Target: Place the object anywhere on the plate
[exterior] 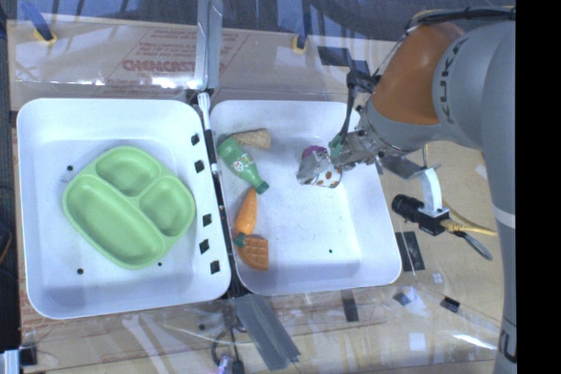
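Over right bin, arm bent down, pincer beside purple-white object, grip state unclear

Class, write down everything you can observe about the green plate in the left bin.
The green plate is pale green, looks like smooth plastic, rounded in outline and split into three compartments: one long and two smaller. It lies flat, turned at a slant, near the middle of the left bin, resting on the bin's white floor. Nothing lies in it.
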Available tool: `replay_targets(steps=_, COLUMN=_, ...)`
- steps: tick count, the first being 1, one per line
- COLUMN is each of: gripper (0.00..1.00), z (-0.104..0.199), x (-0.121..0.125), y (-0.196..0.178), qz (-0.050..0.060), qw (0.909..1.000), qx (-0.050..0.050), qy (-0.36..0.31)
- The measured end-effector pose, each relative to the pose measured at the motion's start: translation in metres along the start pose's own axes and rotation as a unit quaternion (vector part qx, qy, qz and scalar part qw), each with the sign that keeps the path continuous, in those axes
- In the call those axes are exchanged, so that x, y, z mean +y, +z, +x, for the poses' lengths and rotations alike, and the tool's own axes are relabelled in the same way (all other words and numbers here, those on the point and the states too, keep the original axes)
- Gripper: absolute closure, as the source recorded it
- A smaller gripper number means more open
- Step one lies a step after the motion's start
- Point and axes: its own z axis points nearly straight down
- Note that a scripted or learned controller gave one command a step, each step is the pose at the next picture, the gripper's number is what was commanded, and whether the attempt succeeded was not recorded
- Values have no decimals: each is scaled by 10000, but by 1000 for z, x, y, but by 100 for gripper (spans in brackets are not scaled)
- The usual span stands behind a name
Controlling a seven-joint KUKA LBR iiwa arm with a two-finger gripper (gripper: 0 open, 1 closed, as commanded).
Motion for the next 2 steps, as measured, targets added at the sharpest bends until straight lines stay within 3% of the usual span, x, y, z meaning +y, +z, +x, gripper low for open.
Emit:
replay_targets(steps=1, gripper=100, z=29, x=80, y=3, qz=-5, qw=9944, qx=0, qy=-1058)
replay_targets(steps=2, gripper=100, z=88, x=91, y=-12, qz=11, qw=9876, qx=9, qy=-1569)
